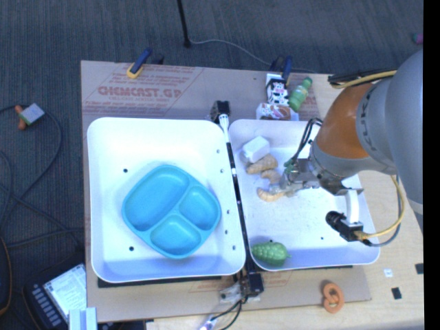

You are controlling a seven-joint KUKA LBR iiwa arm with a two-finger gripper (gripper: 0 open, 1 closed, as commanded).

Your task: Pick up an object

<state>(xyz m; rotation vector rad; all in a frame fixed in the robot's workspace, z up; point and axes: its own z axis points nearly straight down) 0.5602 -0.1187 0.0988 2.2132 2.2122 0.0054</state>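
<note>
Our end effector sits low in the right bin, touching the tan curved piece near its left wall; we cannot tell its opening. We should centre over that piece before lifting.

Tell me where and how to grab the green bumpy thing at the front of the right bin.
Take the green bumpy object across its short width, coming straight down from above. It lies flat and elongated, its long axis running left to right, right against the front wall of the right bin, so a sideways approach is likely blocked. Nothing lies close beside it. The claw now sits further back, by the tan pieces.
</note>
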